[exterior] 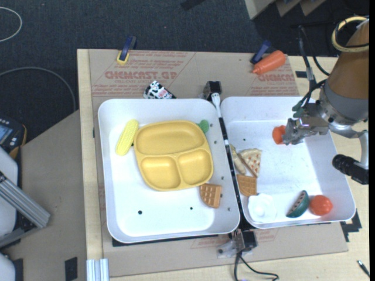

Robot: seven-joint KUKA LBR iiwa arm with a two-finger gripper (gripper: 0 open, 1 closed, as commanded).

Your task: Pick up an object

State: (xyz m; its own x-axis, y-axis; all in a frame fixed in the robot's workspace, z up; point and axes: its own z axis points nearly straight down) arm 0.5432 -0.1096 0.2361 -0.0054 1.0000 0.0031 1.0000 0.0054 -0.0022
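Note:
My gripper (291,131) hangs low over the upper middle of the right bin (328,163). A small orange object (278,134) sits right against its left side, partly hidden by it; whether it is gripped or only touched I cannot tell. Also in the right bin lie a toast slice (247,160), a waffle piece (247,185), a white lump (262,206), a watermelon slice (297,205) and a red tomato (320,204). The left bin (117,204) holds a yellow divided plate (173,154), a corn cob (126,136), a green piece (203,125) and another waffle piece (211,195).
An orange carrot (269,62) lies on the bench behind the right bin. A black-and-white toy (157,91) and a yellow clamp (124,52) lie behind the left bin. The arm's grey body (351,92) fills the right side above the bin's far corner.

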